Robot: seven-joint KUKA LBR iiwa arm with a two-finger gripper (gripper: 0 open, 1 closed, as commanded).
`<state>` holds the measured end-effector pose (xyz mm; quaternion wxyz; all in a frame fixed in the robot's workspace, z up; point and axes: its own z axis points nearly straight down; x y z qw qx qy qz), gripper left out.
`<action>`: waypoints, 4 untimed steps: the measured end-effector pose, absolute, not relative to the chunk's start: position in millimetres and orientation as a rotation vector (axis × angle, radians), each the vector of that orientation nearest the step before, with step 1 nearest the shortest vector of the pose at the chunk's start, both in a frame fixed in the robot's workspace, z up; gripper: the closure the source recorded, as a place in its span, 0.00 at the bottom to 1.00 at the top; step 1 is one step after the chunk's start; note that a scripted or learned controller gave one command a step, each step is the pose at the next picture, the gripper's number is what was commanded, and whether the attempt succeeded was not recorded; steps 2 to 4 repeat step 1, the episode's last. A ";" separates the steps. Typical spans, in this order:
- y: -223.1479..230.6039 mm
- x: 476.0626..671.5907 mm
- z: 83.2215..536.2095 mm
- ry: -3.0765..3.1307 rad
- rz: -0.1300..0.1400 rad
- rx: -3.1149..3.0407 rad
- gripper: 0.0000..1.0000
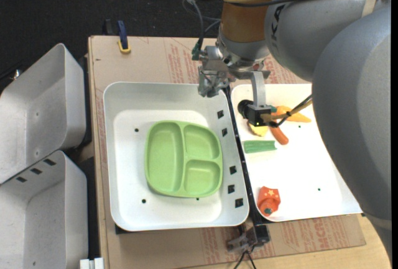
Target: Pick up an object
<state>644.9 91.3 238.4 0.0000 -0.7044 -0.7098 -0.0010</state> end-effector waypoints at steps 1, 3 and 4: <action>87.9 645.0 238.2 -2.225 -0.001 -2.219 0.00; 87.9 645.0 238.2 -2.225 -0.001 -2.219 0.00; 87.9 645.0 238.2 -2.225 -0.001 -2.219 0.00</action>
